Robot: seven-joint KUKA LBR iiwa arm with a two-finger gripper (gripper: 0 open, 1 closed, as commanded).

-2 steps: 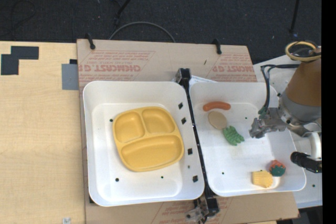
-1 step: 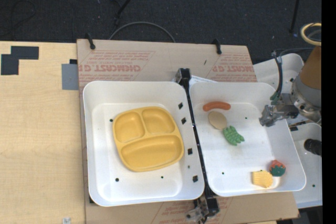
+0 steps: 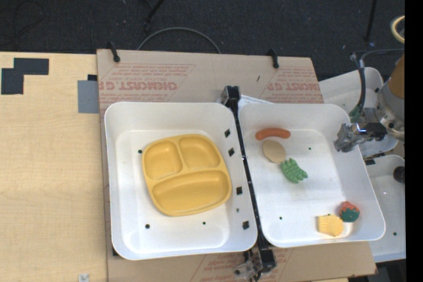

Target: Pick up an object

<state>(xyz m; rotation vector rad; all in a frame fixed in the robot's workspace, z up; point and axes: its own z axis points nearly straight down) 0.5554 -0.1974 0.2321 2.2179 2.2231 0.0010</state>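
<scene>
In the right bin (image 3: 310, 238) lie an orange sausage-shaped piece (image 3: 273, 134), a beige oval piece (image 3: 273, 151), a green ridged piece (image 3: 293, 171), a yellow chunk (image 3: 330, 226) and a small red and green piece (image 3: 349, 212). The gripper (image 3: 346, 138) hangs over the right bin's right rim, apart from all of these. Nothing is seen between its fingers.
The left bin (image 3: 125, 208) holds a yellow divided plate (image 3: 187, 174). A black divider (image 3: 242, 168) runs between the two bins. Cardboard lies under both bins. The arm's body and cables stand at the right edge, beyond the right bin.
</scene>
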